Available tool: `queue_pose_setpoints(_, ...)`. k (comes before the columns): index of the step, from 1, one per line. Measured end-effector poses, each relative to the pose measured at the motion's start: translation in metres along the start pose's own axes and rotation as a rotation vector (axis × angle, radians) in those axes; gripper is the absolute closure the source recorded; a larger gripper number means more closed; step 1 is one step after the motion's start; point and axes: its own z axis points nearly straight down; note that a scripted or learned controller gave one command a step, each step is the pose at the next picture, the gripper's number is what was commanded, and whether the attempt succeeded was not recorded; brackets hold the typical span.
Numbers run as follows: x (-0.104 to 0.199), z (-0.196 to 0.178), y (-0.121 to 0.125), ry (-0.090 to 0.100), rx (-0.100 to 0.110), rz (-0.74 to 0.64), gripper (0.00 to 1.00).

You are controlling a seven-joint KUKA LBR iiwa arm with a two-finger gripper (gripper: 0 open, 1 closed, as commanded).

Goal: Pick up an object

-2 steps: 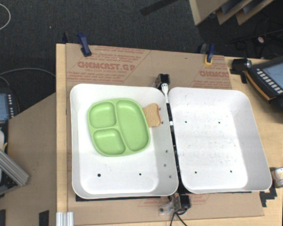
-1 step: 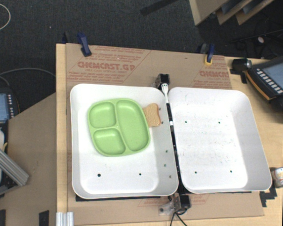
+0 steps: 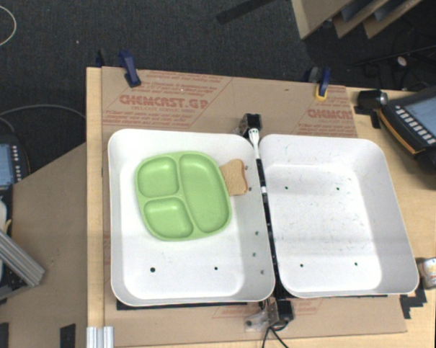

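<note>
Left bin (image 3: 127,274), shallow white plastic with rounded corners, held both candidate objects. A green divided plate (image 3: 182,195) lay flat in its upper-left part: smooth matte plastic, rounded, three compartments, all empty. It sat slightly rotated, likely just dropped there rather than arranged. Touching its right rim was a small tan slab (image 3: 235,177), rough-surfaced, looked like a slice of bread or a sponge piece; cannot tell which. It rested near the bin's right wall, close to the seam between bins. Slab was probably the easier pick: thin and graspable, whereas the plate was wide and flat. Right bin (image 3: 388,235) was the same white plastic, speckled with dark flecks. Gripper state cannot be told here; nothing looked lifted yet.
</note>
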Motion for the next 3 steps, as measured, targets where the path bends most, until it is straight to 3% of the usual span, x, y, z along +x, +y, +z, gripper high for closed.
queue_pose_setpoints(1, 0.026, 0.097, 0.001, -0.001, -0.002, -0.001, 1.00)
queue_pose_setpoints(2, -0.031, -0.039, 0.037, -0.016, -0.031, 0.004, 1.00)
queue_pose_setpoints(3, 0.001, 0.042, 0.012, -0.002, -0.005, 0.000, 1.00)
